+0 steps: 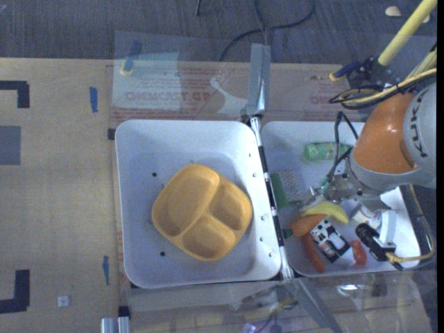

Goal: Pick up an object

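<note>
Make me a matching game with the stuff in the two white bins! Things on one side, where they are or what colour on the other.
Things:
1. divided plate
2. banana
3. bottle
4. arm's band

Clues:
A. orange, above the wrist
B. green, lying near the right bin's far wall
C. yellow-orange, in the left bin
D. yellow, curved, in the right bin's clutter

Pairs: 1-C, 2-D, 3-B, 4-A

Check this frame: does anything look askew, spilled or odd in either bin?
Nothing spilled or broken. The yellow divided plate lies skewed to the left bin's walls. In the right bin, a banana and other small things crowd together under the gripper.
</note>
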Available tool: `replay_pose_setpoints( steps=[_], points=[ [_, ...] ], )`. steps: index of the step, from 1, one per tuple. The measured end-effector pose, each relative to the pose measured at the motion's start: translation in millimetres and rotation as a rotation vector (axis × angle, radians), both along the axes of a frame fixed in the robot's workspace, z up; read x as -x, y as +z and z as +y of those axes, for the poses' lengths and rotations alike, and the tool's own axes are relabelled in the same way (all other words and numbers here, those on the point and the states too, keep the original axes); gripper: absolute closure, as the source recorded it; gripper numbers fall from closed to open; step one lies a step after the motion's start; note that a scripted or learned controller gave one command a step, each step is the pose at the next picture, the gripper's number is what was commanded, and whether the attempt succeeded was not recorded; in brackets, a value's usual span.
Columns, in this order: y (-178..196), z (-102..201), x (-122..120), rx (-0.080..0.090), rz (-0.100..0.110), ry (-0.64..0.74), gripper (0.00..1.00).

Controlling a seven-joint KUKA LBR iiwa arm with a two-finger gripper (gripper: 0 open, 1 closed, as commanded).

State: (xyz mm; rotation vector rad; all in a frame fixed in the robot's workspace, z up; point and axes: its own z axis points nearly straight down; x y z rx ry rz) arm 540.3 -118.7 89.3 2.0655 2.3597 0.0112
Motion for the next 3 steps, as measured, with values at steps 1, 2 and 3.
replay_pose_setpoints(
  steps=[1,2,3],
  points=[
    [11,-4,-1,0.002,-0.007,-0.008,1.0],
    [11,-4,-1,0.002,-0.007,-0.008,0.0],
    [40,-35,-77,0.004,0.005,0.181,0.0]
  ],
)
